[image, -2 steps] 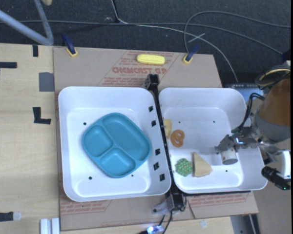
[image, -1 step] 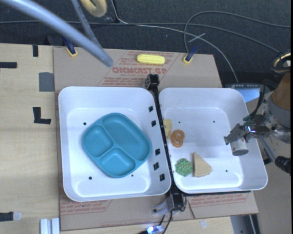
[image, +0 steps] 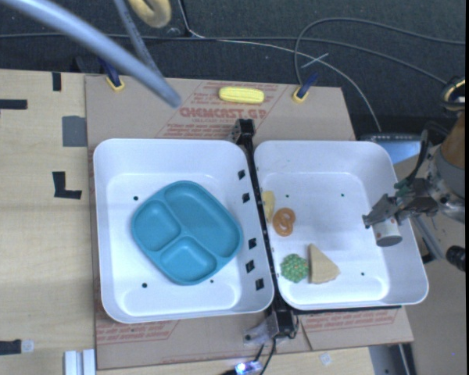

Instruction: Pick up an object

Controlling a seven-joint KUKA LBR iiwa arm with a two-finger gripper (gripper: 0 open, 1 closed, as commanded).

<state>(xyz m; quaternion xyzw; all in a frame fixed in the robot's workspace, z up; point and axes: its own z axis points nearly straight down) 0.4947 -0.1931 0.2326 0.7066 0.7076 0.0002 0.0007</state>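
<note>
The right bin (image: 328, 158) holds a small orange pretzel-shaped piece (image: 284, 222), a pale yellow piece (image: 268, 204) against the left wall, a green bumpy ball (image: 294, 268) and a tan wedge (image: 322, 266) beside it. My gripper (image: 384, 220) hangs over the bin's right side, well to the right of these objects and touching none of them. Nothing shows in its grasp.
A blue divided plate (image: 186, 230) lies in the left bin (image: 117, 162). A yellow toy (image: 241, 95) rests on the cardboard behind the bins. A black divider (image: 252, 201) runs between the bins. Cables cross the dark area at the back.
</note>
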